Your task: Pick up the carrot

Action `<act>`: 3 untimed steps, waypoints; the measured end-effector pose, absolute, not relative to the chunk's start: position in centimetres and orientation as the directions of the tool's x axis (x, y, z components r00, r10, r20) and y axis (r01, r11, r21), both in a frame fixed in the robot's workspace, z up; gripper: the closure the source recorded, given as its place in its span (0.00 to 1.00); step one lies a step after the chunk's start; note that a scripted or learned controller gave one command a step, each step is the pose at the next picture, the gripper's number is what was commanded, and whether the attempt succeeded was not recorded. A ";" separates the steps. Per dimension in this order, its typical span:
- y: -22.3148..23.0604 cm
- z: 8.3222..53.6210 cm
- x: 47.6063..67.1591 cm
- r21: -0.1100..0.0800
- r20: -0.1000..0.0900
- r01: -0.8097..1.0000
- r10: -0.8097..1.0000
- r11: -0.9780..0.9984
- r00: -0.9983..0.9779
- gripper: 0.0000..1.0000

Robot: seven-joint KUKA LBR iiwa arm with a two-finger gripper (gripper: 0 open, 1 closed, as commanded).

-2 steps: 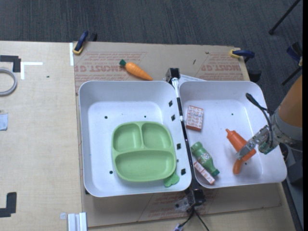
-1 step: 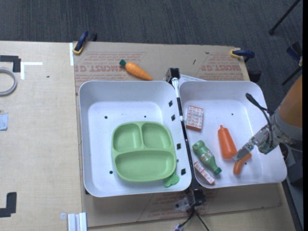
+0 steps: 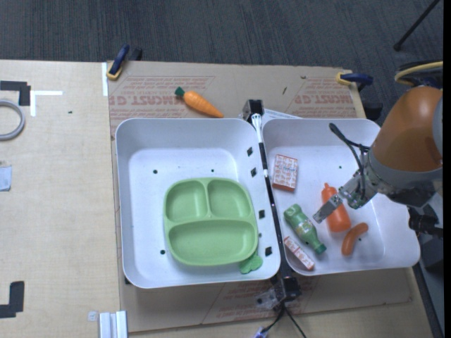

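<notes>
Gripper (image 3: 325,212) low in right bin (image 3: 394,259), at orange bottle (image 3: 337,213), grip state unclear, carrot (image 3: 199,102) outside on cardboard

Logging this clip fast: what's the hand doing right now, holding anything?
Hand: cannot tell open or shut; it sits at the orange bottle, nowhere near the carrot.
</notes>
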State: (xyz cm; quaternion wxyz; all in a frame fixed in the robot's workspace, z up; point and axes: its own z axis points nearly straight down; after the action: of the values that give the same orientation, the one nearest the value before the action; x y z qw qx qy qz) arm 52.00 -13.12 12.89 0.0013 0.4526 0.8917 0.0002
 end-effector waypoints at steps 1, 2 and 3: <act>-4.7 23.0 57.6 0.000 -0.001 0.699 0.699 0.715 -0.715 0.00; 0.8 27.0 54.8 0.002 -0.004 0.553 0.553 0.833 -0.833 0.00; 0.7 30.3 54.5 0.001 -0.007 0.218 0.218 0.976 -0.976 0.00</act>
State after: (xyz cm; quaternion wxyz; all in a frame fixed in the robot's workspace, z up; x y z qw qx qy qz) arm 54.52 0.68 30.26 0.0034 0.1095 0.9940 0.0003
